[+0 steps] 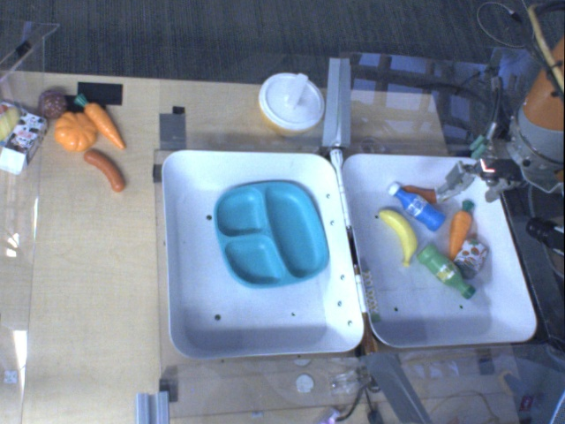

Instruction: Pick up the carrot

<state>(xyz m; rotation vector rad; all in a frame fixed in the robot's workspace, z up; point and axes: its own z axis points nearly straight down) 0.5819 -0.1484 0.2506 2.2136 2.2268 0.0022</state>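
Observation:
An orange carrot (pixel 460 229) with a green top lies in the right bin (pixel 503 325), tip toward the front, between a blue bottle (pixel 418 207) and a small printed carton (pixel 473 256). My gripper (pixel 473 182) hangs over the bin's back right part, just behind and above the carrot's green end. Its fingers stand apart, open, with nothing between them. A second toy carrot (pixel 107 124) lies on the bench at the far left, outside the bins.
The right bin also holds a banana (pixel 400 233) and a green bottle (pixel 445 271) close to the carrot. A blue divided plate (pixel 269 232) sits in the left bin (pixel 190 325). A white lidded cup (pixel 292 102) stands behind the bins. Toy pumpkin (pixel 75 132) and sausage (pixel 106 170) lie far left.

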